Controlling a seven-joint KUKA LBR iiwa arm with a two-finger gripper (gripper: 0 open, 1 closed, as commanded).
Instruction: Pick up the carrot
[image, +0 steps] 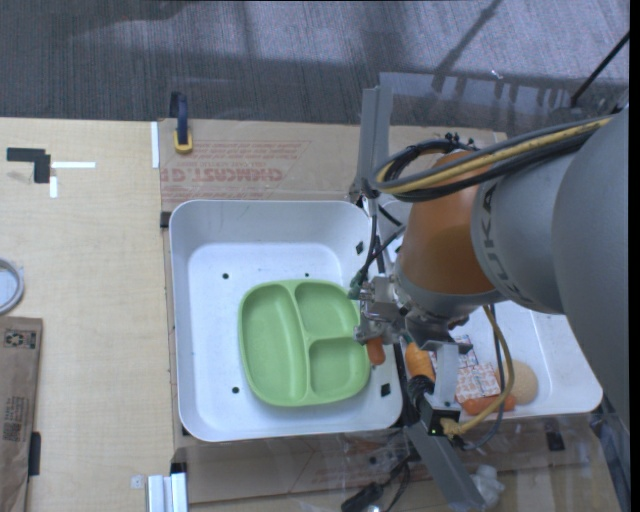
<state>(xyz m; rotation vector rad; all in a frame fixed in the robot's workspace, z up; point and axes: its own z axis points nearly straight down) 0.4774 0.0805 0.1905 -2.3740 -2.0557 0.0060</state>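
Note:
The carrot (420, 364) shows as an orange piece at the left end of the right bin (560, 345), just past the wall between the two bins. A second orange bit (375, 352) peeks out beside the green plate's right rim, and the arm's hardware hides what lies between the two. My gripper (388, 328) hangs straight down over that dividing wall, directly above the orange pieces, with the big orange wrist band (440, 250) over it. Whether the carrot is in its grasp is hidden from this angle.
A green three-part plate (300, 342) lies in the left bin (200, 300), touching its right side. In the right bin are a red-and-white patterned packet (478, 380), a beige round item (521, 383) and another orange item (492, 404). Cables hang beside the wrist.

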